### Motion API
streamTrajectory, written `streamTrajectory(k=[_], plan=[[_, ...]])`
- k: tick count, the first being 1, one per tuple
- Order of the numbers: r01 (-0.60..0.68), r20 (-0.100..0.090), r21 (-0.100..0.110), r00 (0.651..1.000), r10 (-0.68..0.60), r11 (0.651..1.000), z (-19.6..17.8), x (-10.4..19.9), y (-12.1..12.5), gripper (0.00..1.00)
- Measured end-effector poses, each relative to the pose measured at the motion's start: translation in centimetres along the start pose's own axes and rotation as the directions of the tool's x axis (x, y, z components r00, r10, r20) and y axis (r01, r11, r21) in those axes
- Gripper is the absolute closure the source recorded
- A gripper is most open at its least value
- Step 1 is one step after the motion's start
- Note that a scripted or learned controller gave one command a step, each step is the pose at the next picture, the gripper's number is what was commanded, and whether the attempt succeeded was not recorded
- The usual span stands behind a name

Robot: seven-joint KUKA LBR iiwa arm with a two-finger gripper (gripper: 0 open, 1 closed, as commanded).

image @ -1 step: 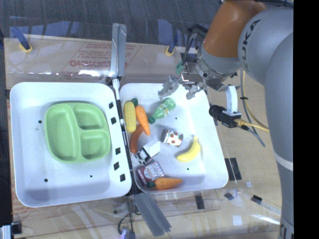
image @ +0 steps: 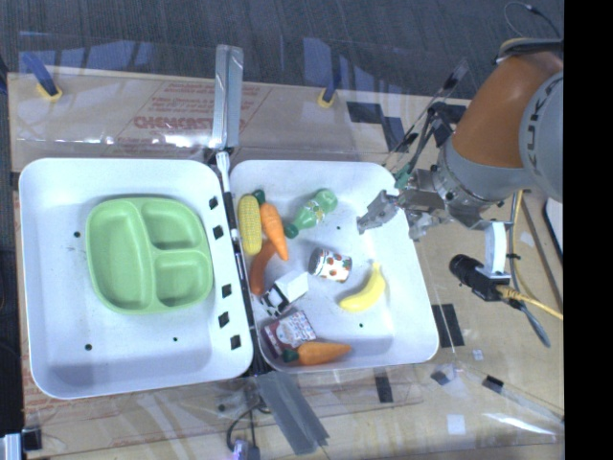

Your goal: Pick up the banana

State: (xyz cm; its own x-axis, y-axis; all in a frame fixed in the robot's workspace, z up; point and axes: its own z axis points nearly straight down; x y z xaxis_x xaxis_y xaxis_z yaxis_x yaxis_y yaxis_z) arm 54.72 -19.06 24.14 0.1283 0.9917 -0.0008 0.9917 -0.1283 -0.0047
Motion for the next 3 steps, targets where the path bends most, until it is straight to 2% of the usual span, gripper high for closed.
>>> streamTrajectory(k=[1,2,3], plan=[[0.088,-0.001,0.0,0.996,-0.088,0.996,9.4,-1.5,-4.8,0.0],[0.107,-0.001,-0.001,0.994,-0.107,0.994,15.0,-2.1,-3.1,0.0],[0.111,-0.001,0.0,0.994,-0.111,0.994,14.0,-2.2,-3.1,1.0]])
